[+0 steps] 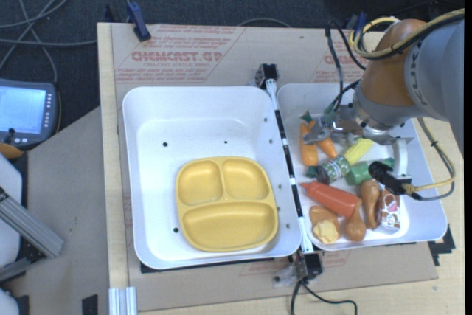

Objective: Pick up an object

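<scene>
On the bench (184, 48), two shallow white bins sit side by side, seen from above at a slant. Within the left bin (155, 122) lies a yellow divided plate (226, 203) with three compartments, resting toward the near right part of the bin floor. Over the right bin (428, 221) the grey arm (435, 63) reaches in from the right, its orange band (387, 63) just above the wrist. Its gripper (341, 127) is low among the toy foods at the far left part of that bin, but the wrist hides its tips, so whether the claw is released or clenched cannot be told. Just beside it lie an orange carrot (310, 151) and a yellow corn cob (358, 151). Nearer the camera lie what looks like a small green bottle (335, 170), a red pepper-like piece (333, 195), a brown sausage (369, 197), a tan bread-like piece (324, 226) and a white packet with red print (389, 212), crowded together and touching.
</scene>
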Controlling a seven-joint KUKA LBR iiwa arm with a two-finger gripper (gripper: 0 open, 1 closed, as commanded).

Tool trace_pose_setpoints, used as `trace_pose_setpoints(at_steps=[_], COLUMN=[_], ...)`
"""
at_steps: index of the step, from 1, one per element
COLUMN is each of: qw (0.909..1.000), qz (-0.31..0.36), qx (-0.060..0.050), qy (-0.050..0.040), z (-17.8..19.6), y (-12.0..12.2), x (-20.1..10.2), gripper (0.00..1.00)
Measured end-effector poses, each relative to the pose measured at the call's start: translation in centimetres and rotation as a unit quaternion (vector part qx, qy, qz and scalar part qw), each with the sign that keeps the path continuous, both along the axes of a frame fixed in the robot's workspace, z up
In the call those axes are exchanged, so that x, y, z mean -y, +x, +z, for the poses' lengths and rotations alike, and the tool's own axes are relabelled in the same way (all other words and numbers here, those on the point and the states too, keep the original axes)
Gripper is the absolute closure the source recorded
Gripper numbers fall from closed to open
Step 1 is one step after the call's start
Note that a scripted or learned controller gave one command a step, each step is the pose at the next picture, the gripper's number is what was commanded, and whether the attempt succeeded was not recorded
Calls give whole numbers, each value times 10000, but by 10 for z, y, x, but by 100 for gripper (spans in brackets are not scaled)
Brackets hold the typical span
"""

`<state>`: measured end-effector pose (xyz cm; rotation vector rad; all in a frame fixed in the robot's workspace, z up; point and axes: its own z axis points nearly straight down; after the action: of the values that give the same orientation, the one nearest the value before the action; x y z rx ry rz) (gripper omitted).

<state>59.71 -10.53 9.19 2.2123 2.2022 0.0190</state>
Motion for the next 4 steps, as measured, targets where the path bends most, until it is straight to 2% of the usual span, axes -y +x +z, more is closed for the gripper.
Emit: trace_pose_setpoints(at_steps=[1, 2, 3, 4], qw=[10000, 9999, 9999, 10000], qz=[4, 6, 13, 49], qx=[7, -128, -122, -77], qy=[-3, 31, 34, 20], z=[1, -7, -7, -7], y=[-16, -77, -86, -5], x=[-9, 7, 36, 22], gripper=[0, 0, 0, 0])
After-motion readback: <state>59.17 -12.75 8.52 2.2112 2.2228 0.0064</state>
